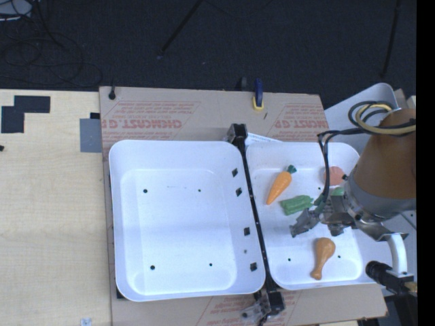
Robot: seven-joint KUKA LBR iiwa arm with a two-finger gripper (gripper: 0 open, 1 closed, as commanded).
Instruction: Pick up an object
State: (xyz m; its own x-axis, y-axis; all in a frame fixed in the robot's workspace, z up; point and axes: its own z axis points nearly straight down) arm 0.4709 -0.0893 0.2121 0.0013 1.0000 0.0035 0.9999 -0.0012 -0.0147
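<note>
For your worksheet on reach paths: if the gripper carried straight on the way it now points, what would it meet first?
Probably the right bin's white floor just beyond the gripper, between the green piece and drumstick; depth is unclear.

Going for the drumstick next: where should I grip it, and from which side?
Grip the drumstick across its narrow shank, just below the bulbous upper end, coming straight down. It lies flat and alone in the right bin, so the end effector probably has room on both sides.

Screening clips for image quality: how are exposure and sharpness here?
Camera view: soft overall; the two white plastic bins are bright, nearly washed out; floor behind is very dark; orange toy carrot reads clearly, dark gripper is murky.
</note>
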